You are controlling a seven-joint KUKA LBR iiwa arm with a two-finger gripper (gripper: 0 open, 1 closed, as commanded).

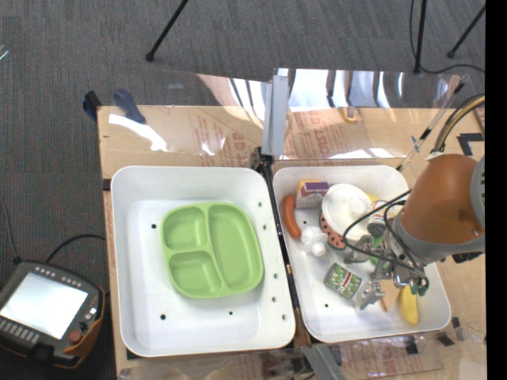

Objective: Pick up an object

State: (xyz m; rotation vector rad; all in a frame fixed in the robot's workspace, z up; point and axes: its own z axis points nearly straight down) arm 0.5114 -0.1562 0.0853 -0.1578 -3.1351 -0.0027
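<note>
Camera view. The arm [444, 204] entered from 3 o'clock, its orange band over the right bin [317, 315], with the wrist angled down toward that bin's 5 o'clock corner. The end effector [379, 285] sat low over the bin floor amid its own dark cabling; whether it was open or closed could not be told, and nothing was seen gripped in it.

Candidate objects all lay in the right bin. A green-and-white packet [342, 280] lay flat just at 9 o'clock of the end effector. A yellow banana-shaped item [409, 305] lay at 4 o'clock of it, near the bin's right wall. A white bowl [345, 204] sat toward 12 o'clock, partly under the cables. A small box with a purple top [311, 192] stood at the bowl's 9 o'clock, a reddish sausage-shaped piece [291, 216] lay along the left wall, and a small white lump [314, 240] lay between the sausage and the bowl.

The left bin [142, 323] held a green divided plate [212, 249] near its centre, with bare floor all round. The two bins met at a narrow seam. The tabletop [182, 137] showed beyond them at 12 o'clock. A handheld pendant [47, 311] lay on the floor at 8 o'clock.
</note>
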